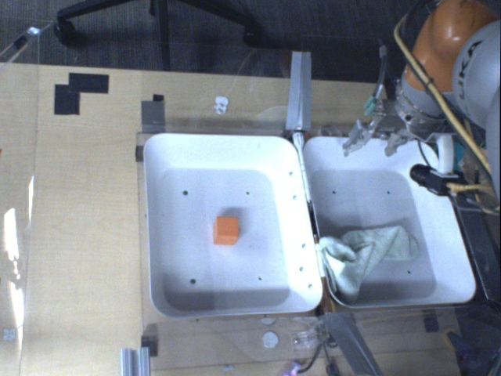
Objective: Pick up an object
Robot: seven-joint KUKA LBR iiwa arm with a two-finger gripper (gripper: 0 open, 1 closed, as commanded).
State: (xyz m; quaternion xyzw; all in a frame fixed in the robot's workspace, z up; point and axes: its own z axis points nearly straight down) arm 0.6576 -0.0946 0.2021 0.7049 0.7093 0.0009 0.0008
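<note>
Nearest the camera's side of the bench, a pale crumpled cloth [366, 254] lies in the right bin [446, 284], bunched against its near-left corner and partly draped onto the divider between the two bins. In the left bin [160, 233], a small orange cube [226, 230] sits alone on the floor a little nearer than centre, well apart from every wall.

Farther back, my gripper [374, 140] hangs over the far edge of the right bin, above the rim, with nothing between its fingers. The fingers [354, 142] are spread apart, tips pointing down toward the bin. My arm [454, 45] comes in from the right, the orange band high above the wrist, the wrist bent so the tool points down at the far wall. The gripper is well apart from the cloth and far from the cube.
</note>
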